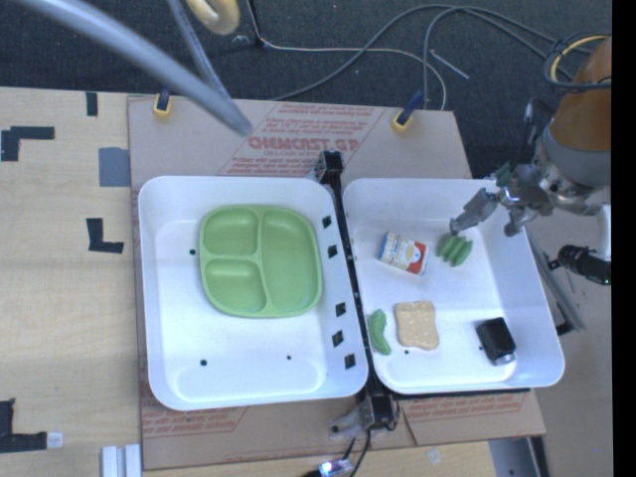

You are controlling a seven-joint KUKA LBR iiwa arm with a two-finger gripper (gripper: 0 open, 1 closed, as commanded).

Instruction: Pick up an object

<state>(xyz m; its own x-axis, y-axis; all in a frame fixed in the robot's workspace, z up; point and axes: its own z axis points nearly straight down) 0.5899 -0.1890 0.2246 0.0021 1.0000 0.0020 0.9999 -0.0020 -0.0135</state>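
Left bin (159,296): holds the green plate (261,261), far from your gripper, so no risk there.
Right bin (542,351): your targets lie here; its right wall could block a low approach.
Gripper (489,210): hangs over the far right of this bin, fingers spread, holding nothing.
Toast (416,325): flat, so you may skid off it.
Carton (402,252): could tip if nudged.
Green piece (457,249): closest below the gripper; small and rounded, so it may slip out as you close.
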